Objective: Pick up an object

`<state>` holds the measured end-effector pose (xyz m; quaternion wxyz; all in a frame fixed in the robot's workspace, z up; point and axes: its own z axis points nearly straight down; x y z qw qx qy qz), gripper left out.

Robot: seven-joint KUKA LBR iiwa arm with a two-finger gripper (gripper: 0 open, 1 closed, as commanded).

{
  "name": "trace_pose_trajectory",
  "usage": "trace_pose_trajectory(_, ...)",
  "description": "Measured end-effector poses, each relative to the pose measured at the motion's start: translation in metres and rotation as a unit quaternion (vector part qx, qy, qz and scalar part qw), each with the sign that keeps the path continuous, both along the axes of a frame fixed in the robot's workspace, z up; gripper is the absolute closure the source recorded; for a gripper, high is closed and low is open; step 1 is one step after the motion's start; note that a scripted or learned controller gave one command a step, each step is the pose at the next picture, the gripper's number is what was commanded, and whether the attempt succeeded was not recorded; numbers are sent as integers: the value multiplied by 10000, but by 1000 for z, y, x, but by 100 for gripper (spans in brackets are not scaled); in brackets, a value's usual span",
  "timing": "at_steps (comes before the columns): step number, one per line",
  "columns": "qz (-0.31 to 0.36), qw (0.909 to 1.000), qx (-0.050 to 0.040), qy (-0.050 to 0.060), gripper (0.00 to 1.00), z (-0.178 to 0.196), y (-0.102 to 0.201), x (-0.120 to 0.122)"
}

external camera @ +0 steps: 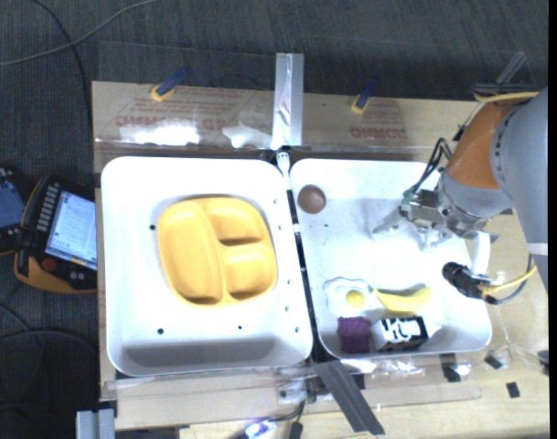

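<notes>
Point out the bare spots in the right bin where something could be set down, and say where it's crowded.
Right bin: bare floor in the middle, bordered by the brown ball on the left, the tool on the right, and the fried egg below. The front edge is crowded: egg, banana, purple block and black-and-white item sit packed together.

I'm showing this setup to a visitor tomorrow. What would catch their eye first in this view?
Most likely the big yellow divided tray lying in the middle of the left bin. Next, the grey arm with its orange band reaching in from the right, its gripper over the right bin. Then the cluster at that bin's near edge: fried egg, banana, purple block.
</notes>
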<state>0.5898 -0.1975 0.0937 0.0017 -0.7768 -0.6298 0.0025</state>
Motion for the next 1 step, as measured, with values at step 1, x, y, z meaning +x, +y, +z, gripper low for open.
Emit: trace_pose_trajectory(1, -336, 9994, 17, -100, 0, -2, 3, -71)
